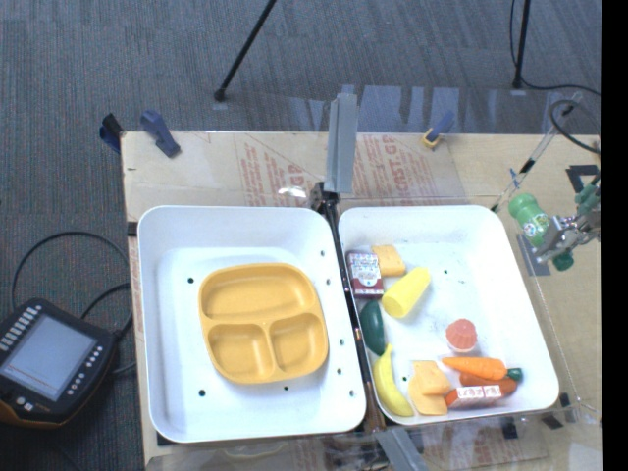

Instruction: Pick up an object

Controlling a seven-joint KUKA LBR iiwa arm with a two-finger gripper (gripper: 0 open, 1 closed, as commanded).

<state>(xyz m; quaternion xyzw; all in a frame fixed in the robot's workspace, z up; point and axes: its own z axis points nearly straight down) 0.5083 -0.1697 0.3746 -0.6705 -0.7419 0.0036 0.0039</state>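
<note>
The right bin [491, 226] holds several toy foods. A dark red packet [364, 271] and an orange block [390, 259] lie near its far left side, with a yellow cylinder [405, 292] just in front of them. A dark green vegetable [373, 327] and a banana [391, 384] lie along the left wall. A round red-orange piece [462, 335], a carrot [479, 367], a yellow wedge [429, 386] and a labelled red piece [479, 392] sit by the near right corner. In the left bin [167, 263] lies a yellow divided plate [263, 320].
A grey upright post [341, 150] stands behind the seam between the bins. A green and grey fixture [538, 226] sits off the right bin's far right corner. A handheld pendant [44, 356] lies on the floor at the left. Blue clamps [157, 133] grip the bench's far edge.
</note>
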